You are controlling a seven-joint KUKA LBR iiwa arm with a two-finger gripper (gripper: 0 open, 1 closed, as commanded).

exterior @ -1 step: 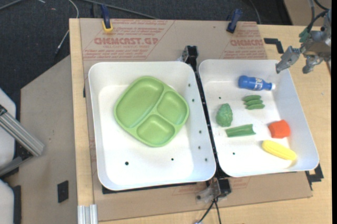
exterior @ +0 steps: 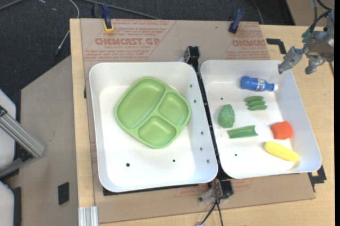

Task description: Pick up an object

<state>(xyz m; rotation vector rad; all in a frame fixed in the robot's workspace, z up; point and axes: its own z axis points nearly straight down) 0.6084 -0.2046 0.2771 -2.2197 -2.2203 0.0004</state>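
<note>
My gripper (exterior: 301, 62) hangs open at the far right, above the back right corner of the right bin (exterior: 305, 113), with nothing between its fingers. In that bin lie a blue bottle (exterior: 256, 84), a pair of green pea pods (exterior: 256, 103), a bumpy green vegetable (exterior: 226, 116), a long green pod (exterior: 243, 132), an orange-red block (exterior: 282, 130) and a yellow banana-like piece (exterior: 281, 151). The blue bottle is the nearest item, left of and below the gripper.
The left bin (exterior: 106, 161) holds a green divided plate (exterior: 153, 111). Black clamps sit between the bins at the back (exterior: 192, 53) and front (exterior: 220, 190). Blue clips (exterior: 236, 21) hold the cardboard base. Cables run across the dark floor behind.
</note>
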